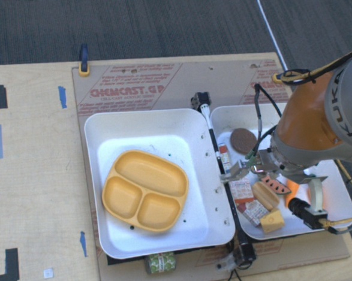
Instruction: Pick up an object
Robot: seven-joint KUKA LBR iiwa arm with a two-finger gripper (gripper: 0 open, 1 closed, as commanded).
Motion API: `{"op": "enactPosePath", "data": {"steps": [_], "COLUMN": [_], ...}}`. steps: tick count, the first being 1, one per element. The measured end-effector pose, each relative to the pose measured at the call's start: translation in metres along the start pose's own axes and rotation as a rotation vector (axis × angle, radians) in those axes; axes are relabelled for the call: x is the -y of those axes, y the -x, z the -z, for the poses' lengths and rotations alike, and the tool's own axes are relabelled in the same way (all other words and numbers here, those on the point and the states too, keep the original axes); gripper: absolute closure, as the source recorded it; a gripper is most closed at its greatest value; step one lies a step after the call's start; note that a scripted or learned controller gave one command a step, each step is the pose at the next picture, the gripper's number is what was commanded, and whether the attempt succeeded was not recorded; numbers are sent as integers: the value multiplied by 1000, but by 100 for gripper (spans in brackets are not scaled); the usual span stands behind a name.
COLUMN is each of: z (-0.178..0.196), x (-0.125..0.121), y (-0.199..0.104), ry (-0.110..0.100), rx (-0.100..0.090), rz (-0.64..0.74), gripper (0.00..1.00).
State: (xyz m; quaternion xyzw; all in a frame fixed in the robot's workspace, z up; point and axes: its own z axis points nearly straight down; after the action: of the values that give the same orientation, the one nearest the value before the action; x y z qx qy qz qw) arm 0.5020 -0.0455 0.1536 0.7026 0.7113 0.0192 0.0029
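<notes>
Arm parked over the right bin, nothing lifted that you can make out.

Your gripper (pixel 250 166) sits low over the left side of the right bin (pixel 346 208), just past the divider next to the left bin (pixel 97 172) — metal fingers (pixel 233 173) poke toward that divider, but you can't tell from this angle if they're apart or pinched together. Pickable stuff is all piled in the right bin: a brown round disc (pixel 242 139) near the back, a tan wedge block (pixel 272 221) at the front, a watermelon-slice toy (pixel 278 186) just beside the gripper, and a red-and-white packet (pixel 248 205) under it. Over in the left bin you've got the yellow divided plate (pixel 144 190) lying flat, well apart from the gripper.
</notes>
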Motion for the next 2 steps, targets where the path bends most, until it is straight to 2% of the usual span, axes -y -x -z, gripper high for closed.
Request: {"op": "enactPosePath", "data": {"steps": [2], "z": [-9], "x": [1], "y": [14], "ry": [6], "rx": [14], "rz": [-11], "gripper": [0]}}
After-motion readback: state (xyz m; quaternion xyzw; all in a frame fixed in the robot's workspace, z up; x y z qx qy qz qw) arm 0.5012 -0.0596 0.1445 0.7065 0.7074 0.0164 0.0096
